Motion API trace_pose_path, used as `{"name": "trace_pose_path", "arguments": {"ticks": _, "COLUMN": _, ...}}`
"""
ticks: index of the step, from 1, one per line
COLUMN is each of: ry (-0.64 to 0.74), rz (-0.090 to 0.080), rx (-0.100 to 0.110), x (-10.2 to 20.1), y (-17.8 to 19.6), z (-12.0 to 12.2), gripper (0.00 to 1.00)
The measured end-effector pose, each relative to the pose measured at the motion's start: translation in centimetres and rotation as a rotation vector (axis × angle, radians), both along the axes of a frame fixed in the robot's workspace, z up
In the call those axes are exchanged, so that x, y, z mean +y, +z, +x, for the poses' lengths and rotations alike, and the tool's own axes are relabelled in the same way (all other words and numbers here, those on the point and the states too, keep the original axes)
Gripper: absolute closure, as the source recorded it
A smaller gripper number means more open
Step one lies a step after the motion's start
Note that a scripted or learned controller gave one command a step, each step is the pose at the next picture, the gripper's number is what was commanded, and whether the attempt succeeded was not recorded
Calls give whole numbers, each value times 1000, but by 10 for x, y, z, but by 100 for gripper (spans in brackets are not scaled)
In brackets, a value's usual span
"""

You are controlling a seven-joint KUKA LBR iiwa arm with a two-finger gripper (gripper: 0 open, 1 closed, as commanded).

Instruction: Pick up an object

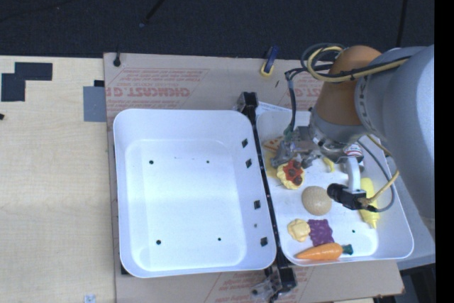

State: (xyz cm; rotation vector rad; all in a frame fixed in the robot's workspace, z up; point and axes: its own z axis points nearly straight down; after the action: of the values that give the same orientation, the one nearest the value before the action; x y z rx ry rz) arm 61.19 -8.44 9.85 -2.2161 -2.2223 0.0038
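- The claw (293, 152) hangs low in the right bin (397, 241) over a red-and-yellow toy (290, 174); its grip cannot be told.
- A beige ball (316, 200), purple grapes (320, 230) and a carrot (320, 252) lie nearby.

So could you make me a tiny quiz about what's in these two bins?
1. True or false: the carrot lies in the left bin.
2. Which sits right beside the purple grapes? A) yellow toy B) blue clamp
3. Fill in: the gripper is down in the ___ bin.

Key: 1 false; 2 A; 3 right.
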Motion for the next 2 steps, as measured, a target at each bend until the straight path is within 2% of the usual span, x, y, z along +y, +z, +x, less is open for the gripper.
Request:
{"name": "trace_pose_path", "arguments": {"ticks": 1, "ry": 5, "rz": 2, "rx": -11, "x": 76, "y": 95, "z": 22, "gripper": 100}}
{"name": "trace_pose_path", "arguments": {"ticks": 2, "ry": 9, "rz": 5, "rx": -21, "x": 174, "y": 256, "z": 34, "gripper": 100}}
